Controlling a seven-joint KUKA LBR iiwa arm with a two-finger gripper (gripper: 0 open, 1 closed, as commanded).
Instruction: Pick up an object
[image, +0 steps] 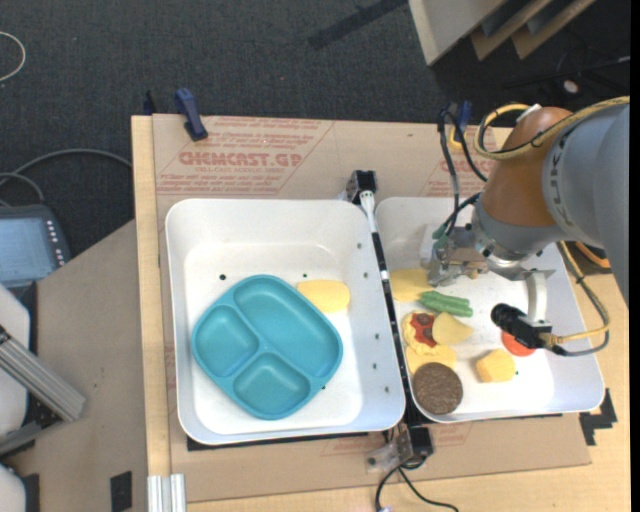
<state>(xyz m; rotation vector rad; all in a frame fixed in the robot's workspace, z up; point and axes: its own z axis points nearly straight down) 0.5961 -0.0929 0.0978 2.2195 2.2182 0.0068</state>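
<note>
My gripper (452, 268) hangs low over the back part of the right bin (570, 390), reaching in from the right. Just below it lies a green pod (445, 302), close to the gripper tip but apart from it. A pale yellow piece (405, 284) sits to the gripper's left by the bin wall. Further forward lie a red piece (423, 327), a yellow slice (450, 329), a brown round disc (437, 387), a yellow cube (495, 367) and an orange-red piece (519, 345). Nothing shows held in the gripper.
The left bin (190, 225) holds a blue compartment tray (266, 345) and a pale yellow lump (323, 294) at the tray's back right corner. A raised divider (381, 280) runs between the two bins. Cardboard (250, 155) lies under both.
</note>
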